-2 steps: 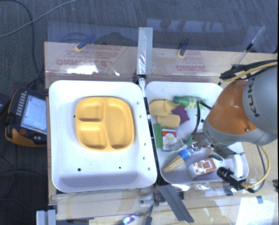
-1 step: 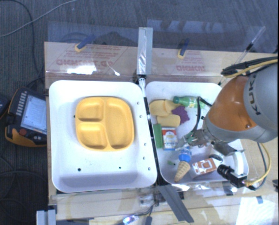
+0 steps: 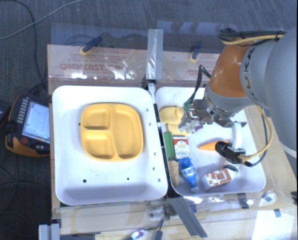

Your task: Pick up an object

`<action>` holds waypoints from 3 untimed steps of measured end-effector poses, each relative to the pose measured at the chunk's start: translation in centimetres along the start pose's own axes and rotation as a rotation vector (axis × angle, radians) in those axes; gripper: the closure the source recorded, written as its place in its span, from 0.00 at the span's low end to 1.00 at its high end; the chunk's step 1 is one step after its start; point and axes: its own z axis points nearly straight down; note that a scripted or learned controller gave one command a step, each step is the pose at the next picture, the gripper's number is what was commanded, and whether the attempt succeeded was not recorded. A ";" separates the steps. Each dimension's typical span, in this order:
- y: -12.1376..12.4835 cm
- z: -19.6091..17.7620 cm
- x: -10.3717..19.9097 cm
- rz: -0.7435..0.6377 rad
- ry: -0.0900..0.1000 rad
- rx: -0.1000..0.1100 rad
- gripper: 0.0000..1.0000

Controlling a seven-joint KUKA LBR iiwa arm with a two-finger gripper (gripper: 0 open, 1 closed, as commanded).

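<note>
Two-finger gripper (image 3: 191,121), finger state cannot be told, low in right white bin (image 3: 256,181) at frame centre-right beside pale yellow rounded block (image 3: 169,115); risk: crowded neighbours deflect the grasp.

Faint red "CHEWCAST"-like lettering on cardboard sheet (image 3: 94,64), barely legible.
</note>
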 end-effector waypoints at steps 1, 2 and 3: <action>-1.3 0.0 0.8 -0.167 -0.001 0.000 1.00; 0.9 0.1 4.6 0.181 -0.001 0.002 1.00; 5.7 -5.5 6.4 -0.102 -0.003 -0.001 1.00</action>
